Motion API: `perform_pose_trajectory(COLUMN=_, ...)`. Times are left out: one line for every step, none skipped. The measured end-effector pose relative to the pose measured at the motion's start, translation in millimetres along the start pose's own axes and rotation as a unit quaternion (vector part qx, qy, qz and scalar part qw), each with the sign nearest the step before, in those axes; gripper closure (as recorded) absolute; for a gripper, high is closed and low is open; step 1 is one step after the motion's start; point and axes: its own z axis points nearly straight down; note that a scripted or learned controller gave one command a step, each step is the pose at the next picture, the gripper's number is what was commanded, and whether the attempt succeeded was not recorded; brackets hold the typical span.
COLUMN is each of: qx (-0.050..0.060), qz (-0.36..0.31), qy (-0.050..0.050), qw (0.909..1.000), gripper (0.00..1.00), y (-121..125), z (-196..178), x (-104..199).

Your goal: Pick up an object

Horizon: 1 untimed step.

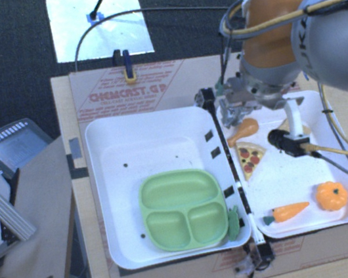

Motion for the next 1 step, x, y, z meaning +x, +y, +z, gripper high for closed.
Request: perform_pose_trajectory(qx=0.0, qz=0.0, qy=0.0, qw=1.0, gripper=1.0, y=-12.2, z=-3.6, x=57.0)
